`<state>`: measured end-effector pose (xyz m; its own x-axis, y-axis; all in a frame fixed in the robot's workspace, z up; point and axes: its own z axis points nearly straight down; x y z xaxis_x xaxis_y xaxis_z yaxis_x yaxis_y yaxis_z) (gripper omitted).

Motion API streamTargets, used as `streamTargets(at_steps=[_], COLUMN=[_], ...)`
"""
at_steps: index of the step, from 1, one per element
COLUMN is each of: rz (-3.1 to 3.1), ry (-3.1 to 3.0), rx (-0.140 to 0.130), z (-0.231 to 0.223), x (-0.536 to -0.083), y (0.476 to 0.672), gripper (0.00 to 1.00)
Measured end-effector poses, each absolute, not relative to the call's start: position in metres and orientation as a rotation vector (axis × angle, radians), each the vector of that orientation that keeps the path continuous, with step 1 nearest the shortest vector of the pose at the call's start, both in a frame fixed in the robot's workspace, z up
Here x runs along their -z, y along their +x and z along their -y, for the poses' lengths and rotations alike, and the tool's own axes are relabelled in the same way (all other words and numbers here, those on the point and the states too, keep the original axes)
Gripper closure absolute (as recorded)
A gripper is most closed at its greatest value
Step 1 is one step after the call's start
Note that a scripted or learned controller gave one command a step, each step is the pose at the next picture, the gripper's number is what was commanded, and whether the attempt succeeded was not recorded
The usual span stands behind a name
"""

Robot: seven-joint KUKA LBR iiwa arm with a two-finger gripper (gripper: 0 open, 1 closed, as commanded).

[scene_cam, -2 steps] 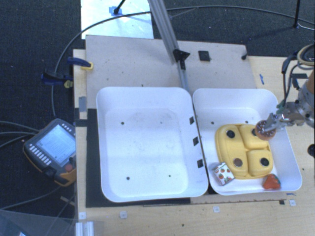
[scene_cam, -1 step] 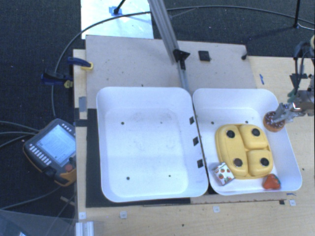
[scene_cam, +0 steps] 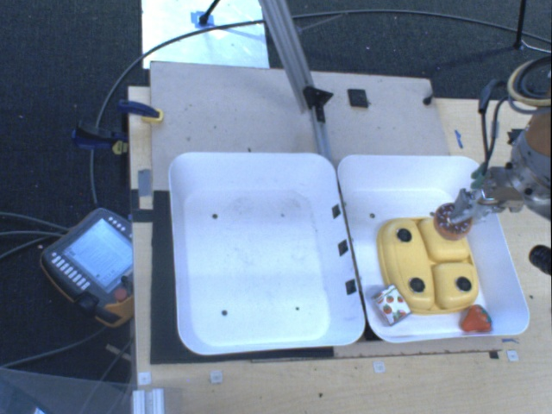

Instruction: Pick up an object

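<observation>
Where dark carpet surrounds it, pale wooden bench (scene_cam: 259, 110) with two white bins (scene_cam: 259, 257), claw (scene_cam: 457, 214) perhaps gripping a brown ring (scene_cam: 449, 221).

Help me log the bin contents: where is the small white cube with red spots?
The spotted cube lies in the right bin, near its front-left corner, touching or nearly touching the yellow tray's lower-left edge.

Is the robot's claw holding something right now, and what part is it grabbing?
Cannot tell for sure. The gripper sits right at a small brown ring-shaped object above the yellow tray, but the view is too blurry to show a grasp.
</observation>
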<state>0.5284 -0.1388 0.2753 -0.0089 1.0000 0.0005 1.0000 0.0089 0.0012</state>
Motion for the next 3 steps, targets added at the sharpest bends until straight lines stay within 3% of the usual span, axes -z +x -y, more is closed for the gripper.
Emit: streamTargets(at_steps=[1,3], rz=[-2.232,-2.234], ry=[2.212,2.210], rx=[-0.002,-0.004], z=[0.084,-0.014], x=[-0.268,-0.259], y=[0.520,0.533], gripper=[1.00,1.00])
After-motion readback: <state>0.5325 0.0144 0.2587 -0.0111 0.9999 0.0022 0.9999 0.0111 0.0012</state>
